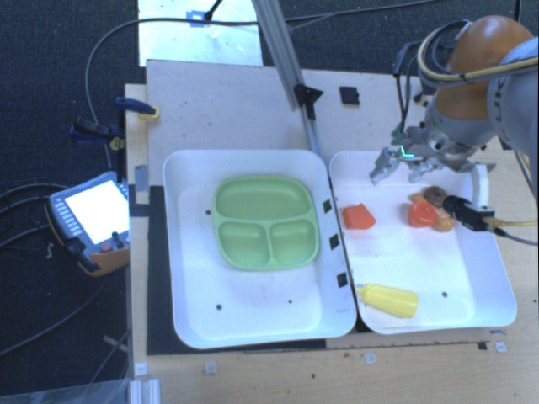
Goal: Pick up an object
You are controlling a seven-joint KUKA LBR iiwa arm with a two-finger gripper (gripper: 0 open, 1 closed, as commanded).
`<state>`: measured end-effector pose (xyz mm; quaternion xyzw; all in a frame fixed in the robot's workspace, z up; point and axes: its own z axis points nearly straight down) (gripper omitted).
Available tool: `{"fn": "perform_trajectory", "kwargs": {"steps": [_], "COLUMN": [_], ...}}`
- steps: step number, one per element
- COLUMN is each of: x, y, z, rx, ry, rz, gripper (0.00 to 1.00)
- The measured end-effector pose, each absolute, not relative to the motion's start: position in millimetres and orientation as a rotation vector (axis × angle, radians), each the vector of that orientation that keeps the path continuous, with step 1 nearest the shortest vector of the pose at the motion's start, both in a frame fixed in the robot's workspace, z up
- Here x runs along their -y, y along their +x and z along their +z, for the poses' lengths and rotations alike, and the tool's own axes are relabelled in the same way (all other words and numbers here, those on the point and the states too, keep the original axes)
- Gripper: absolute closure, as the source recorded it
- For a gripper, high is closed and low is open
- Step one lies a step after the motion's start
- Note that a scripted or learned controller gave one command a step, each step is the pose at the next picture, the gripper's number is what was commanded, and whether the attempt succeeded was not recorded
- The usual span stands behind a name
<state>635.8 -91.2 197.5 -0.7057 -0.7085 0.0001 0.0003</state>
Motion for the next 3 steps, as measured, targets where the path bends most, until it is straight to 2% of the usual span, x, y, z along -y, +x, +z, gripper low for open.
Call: {"fn": "perform_trajectory", "kwargs": {"steps": [1,3], "x": [91,89], "y": [636.4,635.4], "z": [199,111], "rx": [2.227,2.223], "ry": [-2.218,-2.22], "rz": [-0.002,0.001], "gripper": [0.0,0.0]}}
